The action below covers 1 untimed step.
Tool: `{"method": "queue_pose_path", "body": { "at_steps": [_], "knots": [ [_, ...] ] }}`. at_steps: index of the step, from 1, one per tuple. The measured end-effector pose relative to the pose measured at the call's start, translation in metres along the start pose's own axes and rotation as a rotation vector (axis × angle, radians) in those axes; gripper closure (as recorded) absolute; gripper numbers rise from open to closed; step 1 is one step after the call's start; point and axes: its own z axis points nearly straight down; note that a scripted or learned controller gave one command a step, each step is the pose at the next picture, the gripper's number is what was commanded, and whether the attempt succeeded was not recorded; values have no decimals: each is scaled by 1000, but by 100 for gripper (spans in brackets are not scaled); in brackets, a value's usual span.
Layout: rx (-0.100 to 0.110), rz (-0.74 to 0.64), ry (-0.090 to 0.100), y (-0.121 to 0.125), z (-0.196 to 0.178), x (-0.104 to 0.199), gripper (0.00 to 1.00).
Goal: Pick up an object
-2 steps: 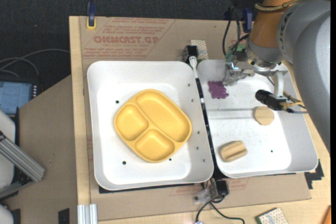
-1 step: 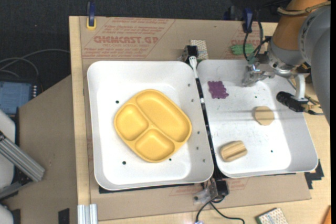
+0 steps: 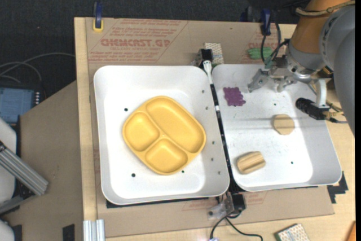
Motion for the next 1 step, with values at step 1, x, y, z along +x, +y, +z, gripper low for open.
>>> {"method": "queue_pose_path", "body": {
  "at_steps": [1],
  "knots": [
    [6, 4, 1, -26, 0, -41, 0]
  ]
}}
